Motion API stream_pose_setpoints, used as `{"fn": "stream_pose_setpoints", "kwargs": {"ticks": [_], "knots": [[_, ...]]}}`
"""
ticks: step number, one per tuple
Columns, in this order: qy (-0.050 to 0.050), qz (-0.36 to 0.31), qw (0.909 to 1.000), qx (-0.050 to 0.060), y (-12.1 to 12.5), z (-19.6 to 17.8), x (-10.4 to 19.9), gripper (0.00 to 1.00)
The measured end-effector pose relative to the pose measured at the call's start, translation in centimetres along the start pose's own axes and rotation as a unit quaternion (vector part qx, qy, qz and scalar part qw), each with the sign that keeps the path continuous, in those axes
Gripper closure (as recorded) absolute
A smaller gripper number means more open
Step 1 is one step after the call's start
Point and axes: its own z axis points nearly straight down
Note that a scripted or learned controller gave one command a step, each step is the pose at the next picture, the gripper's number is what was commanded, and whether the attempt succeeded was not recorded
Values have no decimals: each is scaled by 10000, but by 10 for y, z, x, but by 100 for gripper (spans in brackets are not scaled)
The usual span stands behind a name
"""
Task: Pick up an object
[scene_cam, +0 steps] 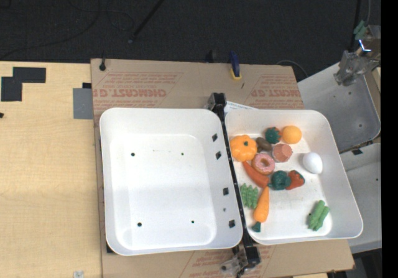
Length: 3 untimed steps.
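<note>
Toy food crowds the right bin — pumpkin against its left wall, egg near its right wall, green pod by its near-right corner, bare floor between. Whether the hand is open or closed, I cannot tell.

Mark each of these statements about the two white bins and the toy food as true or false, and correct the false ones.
1. All the toy food lies in the right bin. True.
2. The white egg sits at the left edge of that bin. False: it lies toward the right side, and the small pumpkin is at the left edge.
3. The carrot lies nearer the front of the bin than the orange. True.
4. The green pickle rests on the pink donut. False: it lies apart, near the front right corner.
</note>
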Motion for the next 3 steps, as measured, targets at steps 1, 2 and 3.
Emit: {"fn": "stream_pose_setpoints", "kwargs": {"ticks": [1,2,3], "knots": [[25,8,10000,68,-23,148,-5,100],[16,19,10000,-9,-82,315,-27,100],[3,-19,10000,-34,-21,311,12,100]]}}
